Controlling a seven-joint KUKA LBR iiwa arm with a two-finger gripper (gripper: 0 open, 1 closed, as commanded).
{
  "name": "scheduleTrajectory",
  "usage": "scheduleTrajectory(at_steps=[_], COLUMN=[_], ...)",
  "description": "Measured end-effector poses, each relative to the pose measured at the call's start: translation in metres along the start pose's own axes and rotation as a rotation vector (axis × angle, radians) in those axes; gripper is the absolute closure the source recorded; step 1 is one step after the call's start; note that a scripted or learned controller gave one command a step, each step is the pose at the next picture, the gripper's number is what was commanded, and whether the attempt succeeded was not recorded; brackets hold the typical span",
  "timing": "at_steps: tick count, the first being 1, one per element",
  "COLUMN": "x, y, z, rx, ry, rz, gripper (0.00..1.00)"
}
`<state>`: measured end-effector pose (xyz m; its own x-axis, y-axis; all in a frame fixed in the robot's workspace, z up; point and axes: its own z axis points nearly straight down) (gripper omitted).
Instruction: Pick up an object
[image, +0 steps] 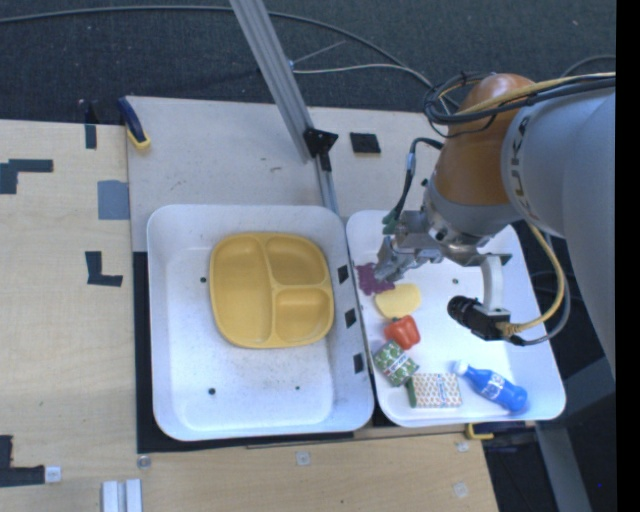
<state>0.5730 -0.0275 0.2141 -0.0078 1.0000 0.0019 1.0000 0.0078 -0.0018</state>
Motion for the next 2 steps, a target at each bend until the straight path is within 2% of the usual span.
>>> scheduleTrajectory(at_steps=[1, 2], x=[0.048, 0.108], y=[0.024, 0.036], z=[0.006, -0.003], rx=[-0.001, -0.002], ry=[-0.001, 0.0], rz=[0.002, 0.0], gripper=[1.0, 1.0])
